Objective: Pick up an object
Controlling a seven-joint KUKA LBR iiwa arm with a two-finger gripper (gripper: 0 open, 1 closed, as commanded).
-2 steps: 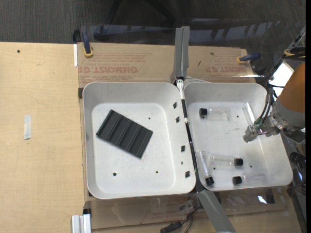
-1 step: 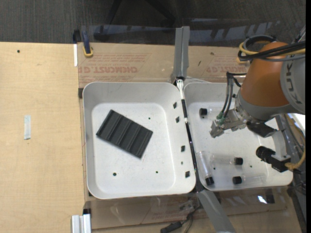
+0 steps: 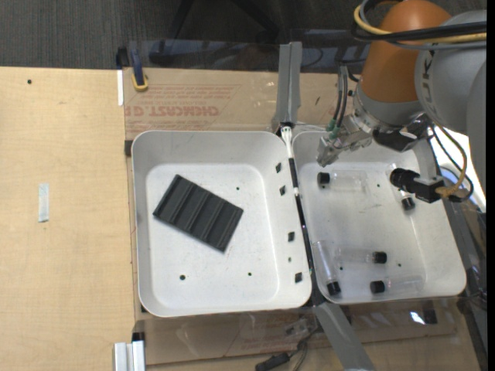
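The arm (image 3: pixel 445 68) comes in from the right as a thick, smooth, pale grey casing with rounded edges. Above the wrist sits a bulbous orange band (image 3: pixel 402 49), glossy, catching the light on top. Black and yellowish cables (image 3: pixel 387 10) loop over the orange part, and a thin green wire runs down beside the wrist. Below it the gripper (image 3: pixel 329 154) is a narrow grey metal piece tapering to a point. A black fitting (image 3: pixel 414 182) sticks out on the right, with a yellow-ringed cable behind it.

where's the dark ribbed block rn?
The dark ribbed block lies flat in the left bin, toward its left half, tilted diagonally. The gripper is over the right bin's far-left corner.
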